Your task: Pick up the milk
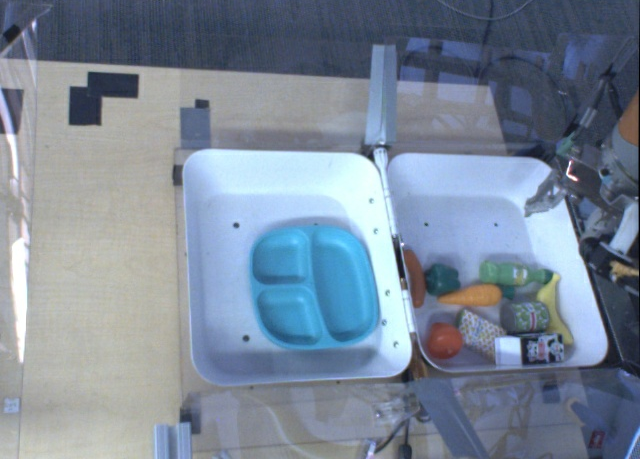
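Arm [622, 152]: one, grey, orange band above the wrist, at the view's right edge; gripper [548, 197]: angled down and leftward, finger state indiscernible.

The wooden bench [110, 267] bears two white bins side by side. The right bin [480, 197] lies just beside the gripper [548, 195], its far corner under it; the left bin [215, 277] sits farther from the gripper.

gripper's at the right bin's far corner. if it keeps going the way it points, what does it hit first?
Likely the bare floor of the right bin. The gripper points down-left; the milk lies nearer the front, off that line. Depth is unclear.
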Robot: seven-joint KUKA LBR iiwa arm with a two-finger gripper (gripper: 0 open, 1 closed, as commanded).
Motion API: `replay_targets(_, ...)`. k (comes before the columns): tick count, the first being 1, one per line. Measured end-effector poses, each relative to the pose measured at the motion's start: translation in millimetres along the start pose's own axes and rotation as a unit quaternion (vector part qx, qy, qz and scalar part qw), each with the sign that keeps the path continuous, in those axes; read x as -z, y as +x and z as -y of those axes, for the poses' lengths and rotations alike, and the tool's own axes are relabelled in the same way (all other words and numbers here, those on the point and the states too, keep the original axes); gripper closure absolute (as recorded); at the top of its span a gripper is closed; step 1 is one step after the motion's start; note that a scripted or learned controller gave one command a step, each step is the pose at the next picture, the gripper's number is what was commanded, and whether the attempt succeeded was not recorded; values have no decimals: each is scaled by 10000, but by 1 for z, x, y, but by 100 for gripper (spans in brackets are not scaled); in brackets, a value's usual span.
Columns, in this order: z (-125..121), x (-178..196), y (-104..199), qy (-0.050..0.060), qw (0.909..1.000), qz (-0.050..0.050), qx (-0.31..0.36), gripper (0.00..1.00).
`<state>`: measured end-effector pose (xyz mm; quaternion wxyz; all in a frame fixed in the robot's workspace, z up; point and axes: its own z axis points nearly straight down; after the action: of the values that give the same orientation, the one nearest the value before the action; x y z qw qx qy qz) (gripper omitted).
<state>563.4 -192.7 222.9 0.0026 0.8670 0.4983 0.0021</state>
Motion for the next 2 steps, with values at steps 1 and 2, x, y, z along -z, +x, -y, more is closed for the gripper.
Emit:
replay_targets(1,80,-82,8,25,10000,-1,70,0)
replay_targets(2,24,14,19,2,9998,-2,200,0)
